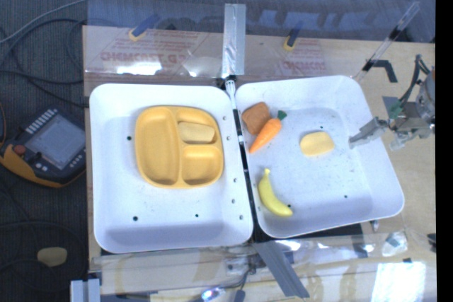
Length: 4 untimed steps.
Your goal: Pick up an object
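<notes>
Gripper [405,125] at right bin's far edge, grip state can't tell, nothing visibly held. Nearest: pale yellow rounded block [316,143], just inward. Orange plastic carrot [265,134] touches brown bread-like chunk [255,116] farther off; risk double contact there.

Carrot [265,134], banana [272,196] in right bin [368,184]

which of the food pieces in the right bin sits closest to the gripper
The pale yellow rounded block, alone mid-bin; the gripper is just right of it, while carrot, brown piece and banana lie further left.
</notes>
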### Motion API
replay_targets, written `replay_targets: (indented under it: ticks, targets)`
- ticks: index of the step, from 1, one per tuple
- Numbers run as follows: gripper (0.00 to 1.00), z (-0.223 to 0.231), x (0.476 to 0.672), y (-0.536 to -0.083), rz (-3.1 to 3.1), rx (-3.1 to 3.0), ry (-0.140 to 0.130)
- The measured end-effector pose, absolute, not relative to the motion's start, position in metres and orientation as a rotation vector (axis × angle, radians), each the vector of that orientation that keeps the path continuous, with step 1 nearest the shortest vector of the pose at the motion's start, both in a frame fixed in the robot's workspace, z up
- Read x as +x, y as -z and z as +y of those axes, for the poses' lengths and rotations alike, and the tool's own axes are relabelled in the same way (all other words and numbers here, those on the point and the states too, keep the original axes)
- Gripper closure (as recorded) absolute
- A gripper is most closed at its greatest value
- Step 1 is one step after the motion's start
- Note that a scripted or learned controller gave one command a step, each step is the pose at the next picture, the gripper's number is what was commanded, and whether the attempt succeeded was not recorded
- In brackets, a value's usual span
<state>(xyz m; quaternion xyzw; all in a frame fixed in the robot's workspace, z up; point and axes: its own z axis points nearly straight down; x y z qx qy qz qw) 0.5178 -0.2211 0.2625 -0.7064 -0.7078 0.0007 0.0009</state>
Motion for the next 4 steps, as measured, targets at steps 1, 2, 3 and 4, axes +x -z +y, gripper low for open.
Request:
replay_targets:
  ticks: [1,2,3,4]
  targets:
    - [1.00,-0.220,0.519,-0.271,-2.224,-2.215,-0.003]
    - [0.00,-0.220,0.519,-0.271,-2.224,-2.215,-0.003]
    - [0.00,-0.098,0.589,-0.244,-2.404,-2.021,-0.002]
    - [0.00,-0.112,0.650,-0.141,-2.494,-1.910,-0.006]
